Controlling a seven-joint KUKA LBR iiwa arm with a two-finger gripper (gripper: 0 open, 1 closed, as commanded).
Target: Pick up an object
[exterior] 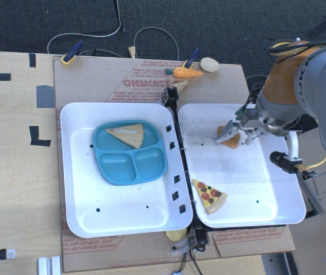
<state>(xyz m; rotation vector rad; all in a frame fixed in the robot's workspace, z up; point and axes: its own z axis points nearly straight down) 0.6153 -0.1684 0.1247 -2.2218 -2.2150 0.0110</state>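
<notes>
At the bench, my claw (231,135) hangs low over the right bin (266,211), toward that bin's twelve o'clock edge, with my grey arm (300,90) and its orange band reaching in from three o'clock. The grey fingers (224,134) point toward nine o'clock and sit right against a small tan-brown piece (231,142). Whether they are spread or pinched on it I cannot tell; metal and food overlap at this slant, and nothing proves the piece is between them.

My reading of progress: the approach is done and the claw is down at the object. A confirmed grip and the lift are what remain. The piece looks to rest on the bin floor, so I count nothing as picked yet.

The tan-brown piece is small, rounded and toast-coloured, like a toy bread crust or pastry, partly hidden under my fingers.

Other candidates lie elsewhere. A toy pizza slice (209,195) with red toppings sits at the right bin's seven o'clock corner, well apart from my claw. In the left bin (77,211), a blue divided plate (131,153) carries a tan wedge (127,134) in its upper compartment. Beyond the bins at twelve o'clock, a toy carrot (187,72) and a pale egg-like object (209,65) rest on the cardboard (145,79).
</notes>
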